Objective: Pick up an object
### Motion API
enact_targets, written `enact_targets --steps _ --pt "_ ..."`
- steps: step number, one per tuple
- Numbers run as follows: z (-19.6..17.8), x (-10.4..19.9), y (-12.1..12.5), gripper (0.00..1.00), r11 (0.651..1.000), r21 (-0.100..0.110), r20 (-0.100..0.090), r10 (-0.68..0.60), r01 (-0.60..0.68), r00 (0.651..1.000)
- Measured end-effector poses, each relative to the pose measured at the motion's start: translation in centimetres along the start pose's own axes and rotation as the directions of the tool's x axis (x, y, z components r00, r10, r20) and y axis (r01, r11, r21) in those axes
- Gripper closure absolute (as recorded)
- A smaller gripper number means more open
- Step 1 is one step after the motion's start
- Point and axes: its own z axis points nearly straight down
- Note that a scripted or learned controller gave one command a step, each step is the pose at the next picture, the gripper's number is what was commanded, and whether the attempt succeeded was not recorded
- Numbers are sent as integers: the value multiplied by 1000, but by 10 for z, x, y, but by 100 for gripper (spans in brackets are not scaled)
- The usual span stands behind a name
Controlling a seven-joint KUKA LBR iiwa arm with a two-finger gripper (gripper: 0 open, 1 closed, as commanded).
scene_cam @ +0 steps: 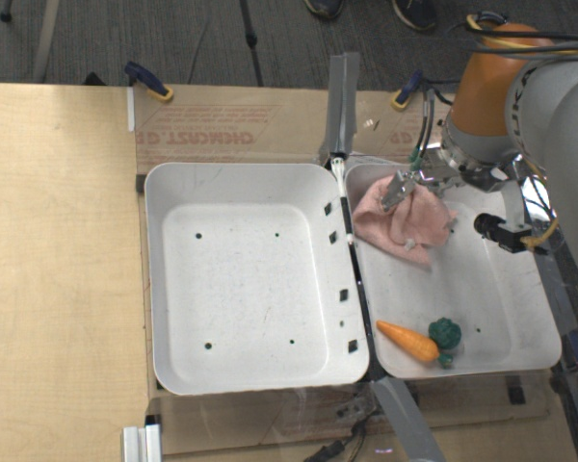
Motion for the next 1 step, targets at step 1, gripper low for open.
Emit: enact_targets --steps 1 --pt "36 14 -61 0 1000 -1 -1 0 0 1000"
